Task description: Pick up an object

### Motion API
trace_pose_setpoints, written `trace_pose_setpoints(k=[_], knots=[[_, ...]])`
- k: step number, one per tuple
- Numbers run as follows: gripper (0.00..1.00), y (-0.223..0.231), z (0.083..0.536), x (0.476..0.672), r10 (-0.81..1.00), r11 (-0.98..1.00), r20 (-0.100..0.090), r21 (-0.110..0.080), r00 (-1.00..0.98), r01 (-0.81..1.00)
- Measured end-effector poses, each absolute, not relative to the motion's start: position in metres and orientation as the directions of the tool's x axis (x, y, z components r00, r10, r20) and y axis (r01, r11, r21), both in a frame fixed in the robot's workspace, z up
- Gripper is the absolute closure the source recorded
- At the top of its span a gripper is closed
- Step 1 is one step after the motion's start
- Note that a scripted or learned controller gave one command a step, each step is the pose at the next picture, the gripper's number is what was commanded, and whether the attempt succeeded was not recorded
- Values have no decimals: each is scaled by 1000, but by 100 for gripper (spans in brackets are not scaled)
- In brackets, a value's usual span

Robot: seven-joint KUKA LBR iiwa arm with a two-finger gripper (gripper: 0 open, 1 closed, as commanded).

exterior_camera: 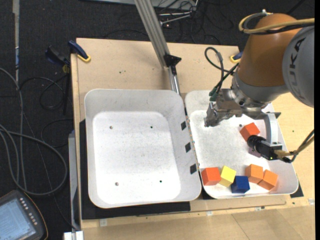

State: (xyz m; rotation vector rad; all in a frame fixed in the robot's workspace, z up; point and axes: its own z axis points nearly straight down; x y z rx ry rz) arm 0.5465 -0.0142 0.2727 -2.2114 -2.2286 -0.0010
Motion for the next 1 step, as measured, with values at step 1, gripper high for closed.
trace_pose_setpoints(k=[1], knots=[[100, 35, 246, 537, 1000, 8, 1, -3, -8, 1000]])
